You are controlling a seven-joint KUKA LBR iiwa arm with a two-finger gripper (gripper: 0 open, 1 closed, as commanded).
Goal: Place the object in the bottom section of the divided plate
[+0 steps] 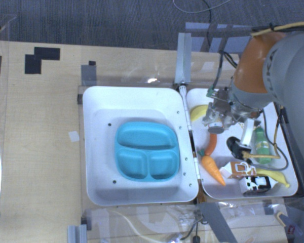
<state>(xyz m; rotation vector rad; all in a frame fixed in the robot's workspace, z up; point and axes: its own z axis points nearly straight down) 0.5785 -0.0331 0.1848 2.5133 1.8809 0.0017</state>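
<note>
Camera view: gripper (216, 121) over right bin (289, 184), fingers' state – can't tell. Blue divided plate (147, 151) sits in left bin (99, 135). Carrot (212, 169), banana (274, 177), green bottle (262, 139) lie in right bin w/ other bits.

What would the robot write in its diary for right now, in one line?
stage: reaching | gripper: over right bin, above carrots | blue plate: left bin, nothing placed

Pincer (216, 121) above right bin (289, 178)
</note>
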